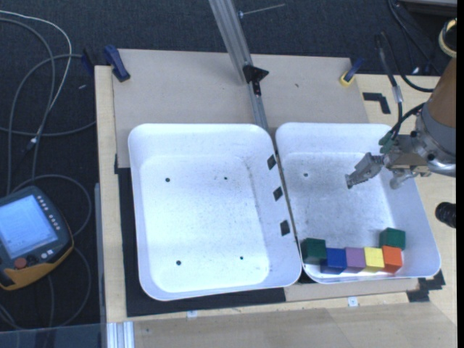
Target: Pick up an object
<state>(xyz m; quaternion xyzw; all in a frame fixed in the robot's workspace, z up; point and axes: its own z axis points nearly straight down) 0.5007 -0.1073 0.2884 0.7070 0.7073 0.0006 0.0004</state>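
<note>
Along the near wall of the right bin (330, 133) lies a row of small blocks: dark green (313, 249), blue (336, 259), purple (355, 257), yellow (373, 257) and orange (392, 258). A second dark green block (392, 237) sits just behind the orange one. My gripper (378, 176) hangs over the right bin's middle right, well behind the row. It is open, its fingers spread apart with nothing between them.
The left bin (145, 140) lies beside the right one, joined by black clips (277, 193). A metal post (232, 27) slants up from between the bins at the back. A teach pendant (29, 230) and cables lie off the bench to the left.
</note>
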